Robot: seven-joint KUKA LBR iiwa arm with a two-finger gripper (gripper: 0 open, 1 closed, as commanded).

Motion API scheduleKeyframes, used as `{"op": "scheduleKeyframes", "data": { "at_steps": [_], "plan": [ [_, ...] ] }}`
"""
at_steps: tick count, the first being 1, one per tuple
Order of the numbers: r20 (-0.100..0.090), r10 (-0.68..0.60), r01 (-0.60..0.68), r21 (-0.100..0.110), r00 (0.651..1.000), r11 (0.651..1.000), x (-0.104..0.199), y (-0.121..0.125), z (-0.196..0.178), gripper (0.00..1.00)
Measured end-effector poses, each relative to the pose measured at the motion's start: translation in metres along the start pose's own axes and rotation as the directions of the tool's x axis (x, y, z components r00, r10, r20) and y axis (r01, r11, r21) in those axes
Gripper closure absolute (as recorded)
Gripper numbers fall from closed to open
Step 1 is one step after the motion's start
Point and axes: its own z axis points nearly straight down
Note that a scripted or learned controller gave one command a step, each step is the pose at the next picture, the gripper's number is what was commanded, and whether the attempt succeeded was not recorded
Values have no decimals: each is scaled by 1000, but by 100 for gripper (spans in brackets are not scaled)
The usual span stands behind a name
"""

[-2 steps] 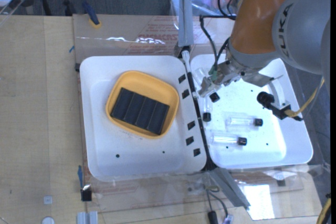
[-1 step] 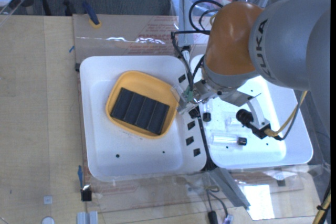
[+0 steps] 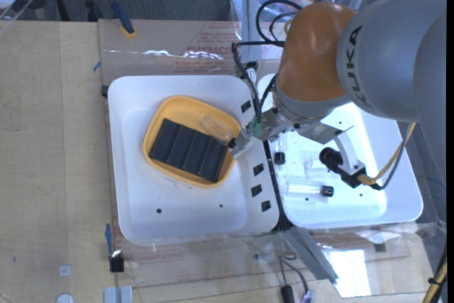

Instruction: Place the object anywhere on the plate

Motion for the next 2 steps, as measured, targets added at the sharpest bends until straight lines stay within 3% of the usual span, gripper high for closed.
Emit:
{"op": "scheduleKeyframes", "data": {
  "at_steps": [1,2],
  "plan": [
    [0,13,-13,1,1000,1000,-45,-26,0,0],
    [0,16,-16,-3,1000,1000,-46,-25,-11,100]
  ]
}}
